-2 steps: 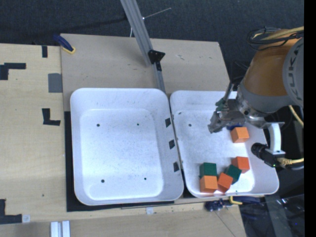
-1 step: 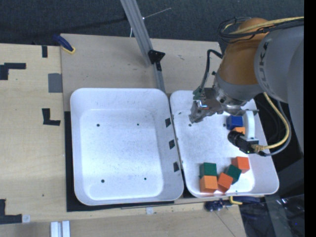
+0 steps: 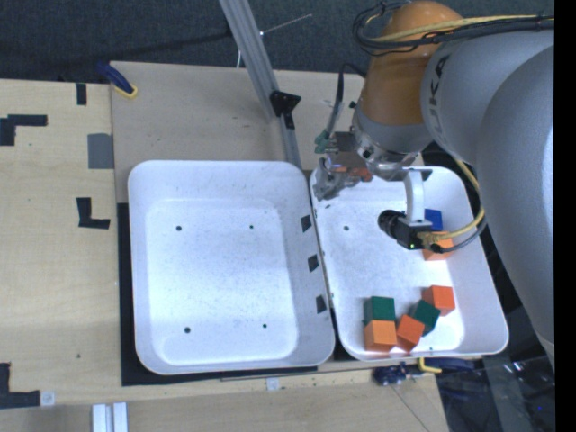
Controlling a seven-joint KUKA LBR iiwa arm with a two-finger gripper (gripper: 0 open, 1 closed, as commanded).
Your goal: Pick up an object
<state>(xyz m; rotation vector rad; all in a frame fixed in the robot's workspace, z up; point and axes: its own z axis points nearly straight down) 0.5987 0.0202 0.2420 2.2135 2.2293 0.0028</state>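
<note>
The right bin [image 3: 355, 268] holds several small blocks. Near its front edge lie a green block [image 3: 381, 307], an orange block [image 3: 380, 333], a second orange block [image 3: 409, 329], a dark green block [image 3: 427, 315] and another orange block [image 3: 440, 297]. A blue block [image 3: 434, 218] and an orange block [image 3: 436, 246] sit by the right wall, partly hidden behind a black part of the arm. My gripper [image 3: 331, 180] hangs over the bin's far left corner, close to the divider and well away from the blocks. I see nothing held in it.
The left bin [image 3: 216, 259] sits beside the right one, with a raised rim between them. A slanted metal rod [image 3: 256, 52] crosses behind the bins. The grey arm body [image 3: 504, 133] covers the right side of the bench.
</note>
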